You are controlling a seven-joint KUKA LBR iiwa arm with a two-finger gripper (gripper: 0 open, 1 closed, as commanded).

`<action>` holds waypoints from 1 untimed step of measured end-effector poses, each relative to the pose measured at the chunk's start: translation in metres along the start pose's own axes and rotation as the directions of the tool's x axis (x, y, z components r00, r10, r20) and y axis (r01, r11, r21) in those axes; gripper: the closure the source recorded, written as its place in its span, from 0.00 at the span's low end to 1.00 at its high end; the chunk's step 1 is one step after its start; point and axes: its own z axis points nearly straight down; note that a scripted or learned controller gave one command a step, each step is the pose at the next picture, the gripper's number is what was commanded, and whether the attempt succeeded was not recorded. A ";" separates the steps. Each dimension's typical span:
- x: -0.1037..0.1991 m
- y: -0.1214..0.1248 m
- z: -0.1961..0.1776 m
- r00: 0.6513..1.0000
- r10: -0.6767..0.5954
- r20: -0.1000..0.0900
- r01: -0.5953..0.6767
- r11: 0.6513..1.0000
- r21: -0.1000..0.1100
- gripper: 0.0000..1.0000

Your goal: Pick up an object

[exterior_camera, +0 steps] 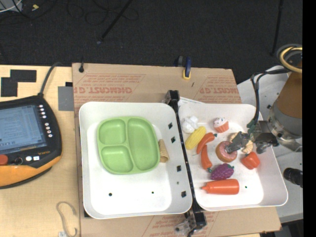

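- Grey arm with an orange band reaching in from the right edge, its dark two-finger gripper low over the right-hand shallow white plastic bin
- Hard to tell whether open or closed: tip lost in dark blur against the toys, nothing plainly seen between it
- Positioned right at the round brown doughnut-like toy, touching or just above its right rim; likely the chosen target, since that piece lies nearest the tip
- Crowded around the target: small red pepper-shaped toy just beside on the right, purple grape cluster just below, curved red chilli on the left, yellow corn cob beyond that
- Further off in the same bin: orange-red carrot-like toy near the front wall, small red-and-white piece and a white lump toward the back
- Neighbours pressed close enough to foul a closing grasp or get nudged aside
- Left-hand white bin with a green three-compartment plate and a tan cork-like cylinder touching its right rim, well apart from the arm
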 end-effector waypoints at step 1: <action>0.000 0.002 -0.006 1.000 -0.002 0.002 0.002 1.000 -0.011 0.00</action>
